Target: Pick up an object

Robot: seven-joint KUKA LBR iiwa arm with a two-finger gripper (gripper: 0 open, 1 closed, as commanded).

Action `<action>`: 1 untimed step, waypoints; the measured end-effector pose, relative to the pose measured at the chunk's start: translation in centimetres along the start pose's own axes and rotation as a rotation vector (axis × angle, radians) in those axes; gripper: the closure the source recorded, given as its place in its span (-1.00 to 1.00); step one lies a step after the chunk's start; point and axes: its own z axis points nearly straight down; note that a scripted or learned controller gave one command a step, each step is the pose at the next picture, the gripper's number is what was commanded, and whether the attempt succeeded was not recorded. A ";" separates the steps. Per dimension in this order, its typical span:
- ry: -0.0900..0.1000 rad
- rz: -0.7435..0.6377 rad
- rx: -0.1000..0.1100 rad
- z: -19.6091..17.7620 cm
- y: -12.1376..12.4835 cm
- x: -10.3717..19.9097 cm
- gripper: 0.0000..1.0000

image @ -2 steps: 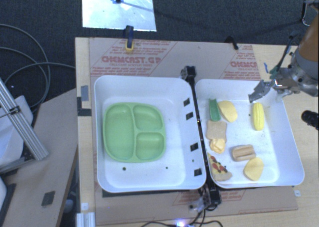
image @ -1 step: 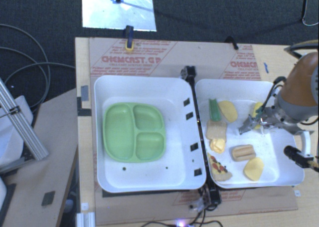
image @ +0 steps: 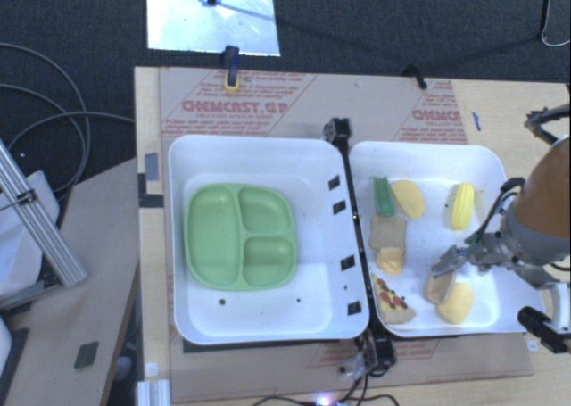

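On the worktop (image: 268,96), the left bin (image: 205,159) holds a green divided tray (image: 239,236), lying flat and well apart from the action. Past the black divider (image: 350,217) between the bins sits the right bin (image: 486,163), where all the pickable pieces lie. Just right of the divider are a green stick (image: 383,195), a tan slab (image: 387,233) with a small yellow cube (image: 390,261) below it, and a speckled flat piece (image: 393,300) at the bin's near corner. Further from the divider lie a pale yellow oval (image: 409,198) and a yellow corn-like piece (image: 461,206).

The tool (image: 449,263) hangs low, further right from the divider, its tip just above a brownish piece (image: 438,287) that touches a yellow lemon-like lump (image: 456,303). I cannot tell whether it is released or clenched; nothing visibly sits in it.

To my eye, the brownish piece is the likely target. Doing this well means settling straight down over that piece alone, keeping clear of the lump beside it, and closing before lifting, since the two touching things could shove each other aside.
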 end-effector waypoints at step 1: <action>-0.004 -0.009 -0.009 3.0 6.1 1.0 -1.00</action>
